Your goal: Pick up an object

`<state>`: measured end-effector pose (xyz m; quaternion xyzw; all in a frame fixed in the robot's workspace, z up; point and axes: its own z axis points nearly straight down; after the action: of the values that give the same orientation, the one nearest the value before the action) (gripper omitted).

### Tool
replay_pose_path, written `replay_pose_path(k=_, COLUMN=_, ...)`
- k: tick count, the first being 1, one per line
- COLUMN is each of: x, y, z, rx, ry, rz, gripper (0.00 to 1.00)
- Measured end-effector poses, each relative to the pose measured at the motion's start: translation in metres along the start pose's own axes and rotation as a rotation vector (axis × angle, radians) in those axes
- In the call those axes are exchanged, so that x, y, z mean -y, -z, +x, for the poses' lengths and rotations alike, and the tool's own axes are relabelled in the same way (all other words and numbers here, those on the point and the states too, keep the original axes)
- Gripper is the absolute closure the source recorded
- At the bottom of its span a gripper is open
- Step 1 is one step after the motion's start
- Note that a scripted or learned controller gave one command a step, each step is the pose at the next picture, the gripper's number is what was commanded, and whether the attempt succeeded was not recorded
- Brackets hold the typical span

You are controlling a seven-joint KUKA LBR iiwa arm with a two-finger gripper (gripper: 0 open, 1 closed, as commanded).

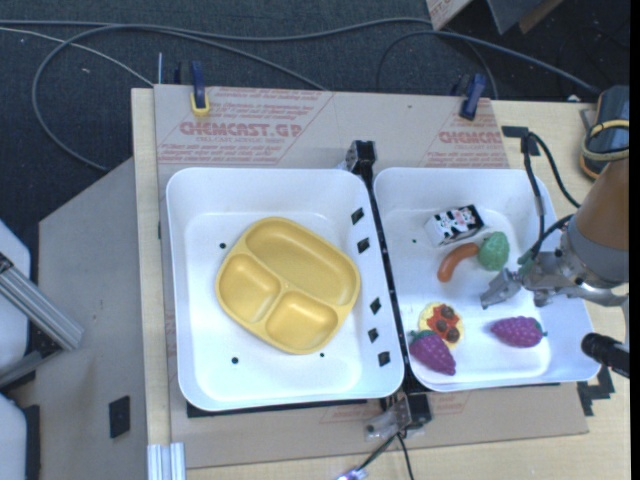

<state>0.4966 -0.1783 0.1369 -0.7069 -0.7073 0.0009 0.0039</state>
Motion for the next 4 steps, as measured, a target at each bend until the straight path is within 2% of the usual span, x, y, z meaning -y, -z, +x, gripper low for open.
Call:
replay_pose_path(k=1, x=-0.002, y=0.014, z=-0.001, rx=0.003, ry=0.0, rz=-0.007, gripper=1.0)
replay_pose_path(k=2, x=-0.003, y=0.074, z=-0.01, rx=0.007, ry=0.0, rz=-0.012, gripper=1.0)
replay_pose_path(k=3, x=-0.004, y=0.107, z=-0.01, rx=0.006, ry=0.001, rz=-0.012, gripper=1.0)
replay_pose_path(k=4, x=-0.021, y=0.094, z=0.041, rx=0.001, ry=0.006, rz=-0.005, gripper=1.0)
